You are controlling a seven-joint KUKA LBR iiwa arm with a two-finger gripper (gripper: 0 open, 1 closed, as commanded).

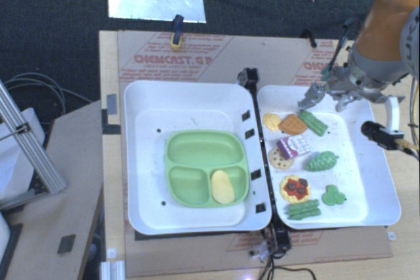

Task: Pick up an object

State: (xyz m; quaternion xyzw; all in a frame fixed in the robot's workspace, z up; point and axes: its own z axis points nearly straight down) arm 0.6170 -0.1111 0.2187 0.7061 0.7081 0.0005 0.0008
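The camera view takes in the bench from above, with the grey arm (387, 23) reaching in from the right over the far corner of the right bin (380, 200). The left bin (141, 141) carries a green divided tray (197, 154), and a yellow oblong piece (223, 187) lies in the tray's near right compartment, seemingly parked out of the way of the picking side. The right bin is the working pile: toy foods lie loosely spread across its floor, apart enough that each could be approached singly. Among them are a green cucumber-like piece (313, 122) nearest the tool, an orange wedge (293, 124) touching a small yellow piece (272, 120), a purple-and-white block (293, 145), a cookie (280, 158), a leafy green lump (321, 160), a small pizza (295, 188), a broccoli floret (333, 195) and green beans (303, 209). The gripper (326, 97) hangs just above the bin's far edge, its two fingers spread apart with nothing between them, though at this slant its exact height is hard to judge. It appears posed for a descent toward the cucumber-like piece or the wedge, so the pick is judged not yet begun.
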